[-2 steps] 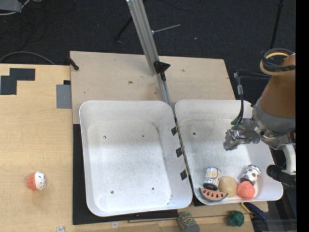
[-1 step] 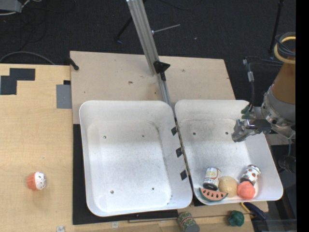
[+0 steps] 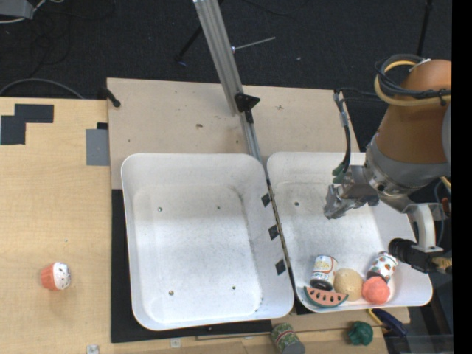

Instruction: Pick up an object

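Note:
My gripper [image 3: 335,206] hangs over the middle of the right bin [image 3: 310,175], above bare bin floor, with nothing seen between its fingers. Several small objects lie along that bin's front edge, well below the gripper in the view: a small can [image 3: 322,270], a watermelon slice [image 3: 326,296], a tan ball [image 3: 347,282], an orange-red ball [image 3: 376,290] and a small red and white jar [image 3: 383,265].
The left bin [image 3: 192,238] sits beside the right one, split by a rim with black clips. A slanted aluminium bar [image 3: 225,61] rises behind the bins. A pink toy [image 3: 56,276] lies on the bench at left. A green object [image 3: 361,333] and a dark can [image 3: 286,338] sit at the front.

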`<action>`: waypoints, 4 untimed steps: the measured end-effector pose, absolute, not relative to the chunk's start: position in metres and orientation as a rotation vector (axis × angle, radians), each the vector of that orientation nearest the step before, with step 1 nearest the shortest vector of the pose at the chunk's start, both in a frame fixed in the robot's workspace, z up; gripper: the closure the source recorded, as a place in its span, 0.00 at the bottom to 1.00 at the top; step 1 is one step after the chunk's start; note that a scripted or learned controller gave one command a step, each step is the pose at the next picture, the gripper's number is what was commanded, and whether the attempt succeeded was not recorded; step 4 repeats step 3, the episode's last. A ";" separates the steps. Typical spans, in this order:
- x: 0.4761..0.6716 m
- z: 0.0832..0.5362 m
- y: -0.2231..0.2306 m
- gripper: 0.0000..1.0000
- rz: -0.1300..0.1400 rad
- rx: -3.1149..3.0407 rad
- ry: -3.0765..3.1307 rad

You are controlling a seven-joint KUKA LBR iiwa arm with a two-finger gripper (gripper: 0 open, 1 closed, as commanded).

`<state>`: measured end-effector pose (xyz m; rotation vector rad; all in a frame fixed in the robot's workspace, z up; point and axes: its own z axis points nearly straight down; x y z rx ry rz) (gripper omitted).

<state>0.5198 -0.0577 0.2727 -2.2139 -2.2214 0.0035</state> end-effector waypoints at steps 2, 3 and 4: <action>0.526 0.251 0.040 1.00 0.006 -2.213 -2.221; 0.535 0.232 0.089 1.00 0.006 -2.213 -2.222; 0.535 0.232 0.089 1.00 0.006 -2.213 -2.222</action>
